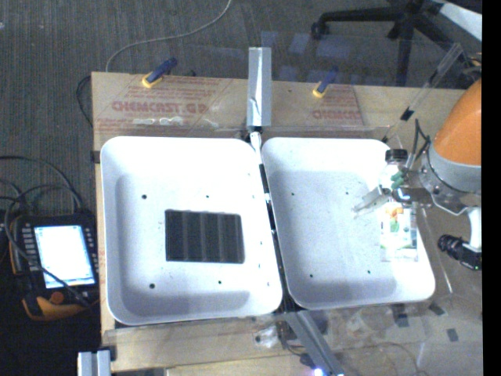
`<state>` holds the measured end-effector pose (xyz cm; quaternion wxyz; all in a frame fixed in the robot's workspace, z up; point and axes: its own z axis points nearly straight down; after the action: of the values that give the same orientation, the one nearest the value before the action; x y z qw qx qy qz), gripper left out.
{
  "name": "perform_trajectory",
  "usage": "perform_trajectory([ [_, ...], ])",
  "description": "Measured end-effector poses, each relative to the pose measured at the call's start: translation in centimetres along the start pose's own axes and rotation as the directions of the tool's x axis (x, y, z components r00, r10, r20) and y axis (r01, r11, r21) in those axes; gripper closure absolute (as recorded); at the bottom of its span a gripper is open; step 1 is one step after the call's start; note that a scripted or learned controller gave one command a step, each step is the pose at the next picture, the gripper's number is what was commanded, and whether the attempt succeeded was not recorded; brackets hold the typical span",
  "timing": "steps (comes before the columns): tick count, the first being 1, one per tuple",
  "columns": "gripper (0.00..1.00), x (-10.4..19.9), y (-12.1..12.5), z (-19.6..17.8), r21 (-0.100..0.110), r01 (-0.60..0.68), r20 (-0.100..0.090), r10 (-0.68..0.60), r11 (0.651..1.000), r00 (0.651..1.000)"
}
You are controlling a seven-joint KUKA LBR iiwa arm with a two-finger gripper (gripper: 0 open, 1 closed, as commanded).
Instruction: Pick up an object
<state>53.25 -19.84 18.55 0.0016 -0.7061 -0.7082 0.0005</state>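
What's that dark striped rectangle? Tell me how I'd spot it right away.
Look at the left white bin, the one farther from the orange-banded arm. Flat on its floor, near the middle, lies a dark rectangular panel with vertical ribs. It is the one large black shape there; the other dark marks on that floor are tiny dots.

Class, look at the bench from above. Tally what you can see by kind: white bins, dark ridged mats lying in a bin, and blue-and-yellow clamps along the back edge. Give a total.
White bins: 2, the left bin and the right bin
Dark ridged mats: 1, the mat in the left bin
Blue-and-yellow clamps: 2, the left clamp and the right clamp
Total: 5
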Motion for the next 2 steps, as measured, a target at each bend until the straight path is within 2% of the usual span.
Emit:
perform_trajectory([
  [1,0.00,-2.4,3.6,4.7,-0.001,0.219,0.002,-0.219,0.976,0.976],
  [2,0.00,-2.4,6.3,-9.1,-0.003,0.247,0.003,-0.247,0.969,0.969],
])
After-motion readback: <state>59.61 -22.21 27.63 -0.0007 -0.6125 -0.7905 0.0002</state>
